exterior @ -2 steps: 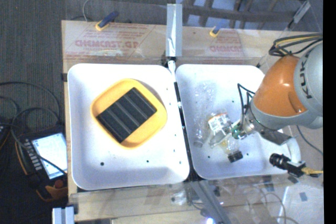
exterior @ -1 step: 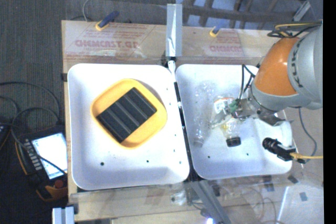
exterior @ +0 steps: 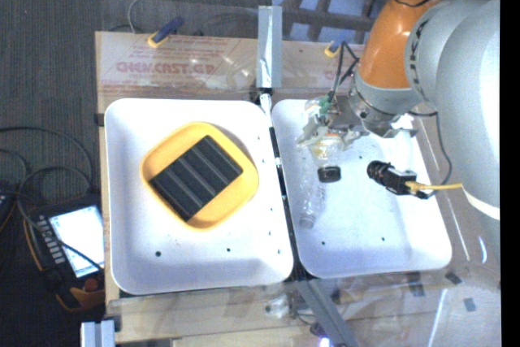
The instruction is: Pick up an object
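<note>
My gripper (exterior: 323,119) hangs low over the far left part of the right bin (exterior: 382,244), reaching in from the right. Directly under and in front of it lies a clear, yellowish crumpled thing (exterior: 323,146); whether the gripper touches it I cannot tell. A small black object (exterior: 328,173) sits just in front of that on the bin floor. Along the bin's left side, nearer the front, lies a clear plastic bottle (exterior: 308,206). In the left bin (exterior: 130,256) a yellow rounded block with a black ribbed top (exterior: 199,175) rests near the middle.
A narrow divider (exterior: 279,166) separates the two bins. An upright metal post (exterior: 269,45) stands behind them at the centre. The arm's grey and orange body (exterior: 431,53) looms over the right bin's far right corner.
</note>
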Robot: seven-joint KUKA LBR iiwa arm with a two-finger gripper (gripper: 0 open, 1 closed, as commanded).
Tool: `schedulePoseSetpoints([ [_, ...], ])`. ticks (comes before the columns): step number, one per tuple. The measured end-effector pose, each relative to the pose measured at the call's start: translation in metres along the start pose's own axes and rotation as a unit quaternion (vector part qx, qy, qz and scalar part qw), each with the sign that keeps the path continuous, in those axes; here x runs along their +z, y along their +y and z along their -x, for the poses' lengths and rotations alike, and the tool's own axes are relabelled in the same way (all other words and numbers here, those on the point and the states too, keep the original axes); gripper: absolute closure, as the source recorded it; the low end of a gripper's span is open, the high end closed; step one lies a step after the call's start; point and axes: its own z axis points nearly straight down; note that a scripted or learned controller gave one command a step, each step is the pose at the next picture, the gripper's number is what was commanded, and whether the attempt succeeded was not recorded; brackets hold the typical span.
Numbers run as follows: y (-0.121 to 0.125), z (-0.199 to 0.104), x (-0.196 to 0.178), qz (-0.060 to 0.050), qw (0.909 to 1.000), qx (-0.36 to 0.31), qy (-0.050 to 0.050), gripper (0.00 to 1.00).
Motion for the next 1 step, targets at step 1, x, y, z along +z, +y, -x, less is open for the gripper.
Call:
schedulePoseSetpoints([
  [1, -0.0089, 0.0523, -0.0013, -0.001, 1.0, -0.009, -0.001, 1.0],
])
